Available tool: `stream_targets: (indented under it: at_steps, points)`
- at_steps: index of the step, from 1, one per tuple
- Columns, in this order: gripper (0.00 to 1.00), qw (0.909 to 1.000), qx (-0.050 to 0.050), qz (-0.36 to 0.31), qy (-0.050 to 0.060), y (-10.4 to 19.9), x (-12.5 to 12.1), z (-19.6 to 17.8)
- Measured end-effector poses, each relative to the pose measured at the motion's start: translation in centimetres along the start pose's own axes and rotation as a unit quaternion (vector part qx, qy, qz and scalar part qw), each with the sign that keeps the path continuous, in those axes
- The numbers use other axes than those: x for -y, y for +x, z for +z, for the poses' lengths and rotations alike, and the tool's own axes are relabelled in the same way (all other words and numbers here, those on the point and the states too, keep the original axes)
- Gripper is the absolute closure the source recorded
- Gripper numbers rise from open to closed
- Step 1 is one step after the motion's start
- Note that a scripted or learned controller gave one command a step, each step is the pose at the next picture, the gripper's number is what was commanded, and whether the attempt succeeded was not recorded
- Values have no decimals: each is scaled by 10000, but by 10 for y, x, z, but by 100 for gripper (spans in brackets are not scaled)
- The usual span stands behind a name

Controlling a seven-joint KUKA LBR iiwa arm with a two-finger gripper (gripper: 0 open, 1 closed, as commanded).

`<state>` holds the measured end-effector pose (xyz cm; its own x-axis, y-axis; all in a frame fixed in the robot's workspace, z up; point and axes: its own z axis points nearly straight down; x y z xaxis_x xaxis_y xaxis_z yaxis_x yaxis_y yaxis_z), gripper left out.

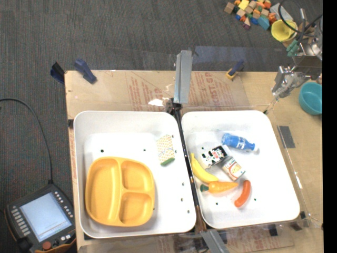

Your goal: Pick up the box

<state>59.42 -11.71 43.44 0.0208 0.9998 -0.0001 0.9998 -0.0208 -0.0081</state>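
Likely to snag banana or can crowding box, spoiling the grab; impossible to tell state of claw.

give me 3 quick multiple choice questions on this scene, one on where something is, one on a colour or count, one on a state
1. Where is the yellow tray?
A. left bin
B. right bin
C. floor

2. What colour is the bottle?
A. red
B. blue
C. green

3. How does the bottle lie?
A. upright
B. on its side
C. on the tray

Answers:
1. A, it lies in the left bin.
2. B, its body is blue.
3. B, it lies flat in the right bin, near the box.
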Motion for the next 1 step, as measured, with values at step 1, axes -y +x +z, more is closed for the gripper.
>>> stream_targets:
  at_steps: [1]
  points:
    - [100,10000,2,5,35,0,-1,-6]
